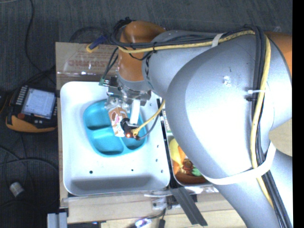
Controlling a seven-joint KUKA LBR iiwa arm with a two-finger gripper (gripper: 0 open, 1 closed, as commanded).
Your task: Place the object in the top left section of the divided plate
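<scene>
Placing looks like the step in hand: the gripper (120,114) is hanging low over the blue divided plate (105,145), which is lying in the left bin (71,141). A small brown, white and red object (115,120) is showing right at the gripper's tip, roughly over the ridges where the plate's sections are meeting. I am not managing to tell how wide the gripper is standing, nor whether it is actually gripping the object or the object is already resting on the plate (the wrist is blocking that spot from above). I am judging the task as near its end but not done, since the object is sitting at the inner edge of the top left section (95,116) rather than clearly inside it. The next move is probably calling for a small shift toward that section's middle, away from the ridges, and a low release so the object is not rolling into a neighbouring section. The arm (223,103) is reaching in from the right, its bulky grey link crossing above the bench, the orange band (137,34) sitting over the wrist, and the wrist is pointing almost straight down into the bin.
</scene>
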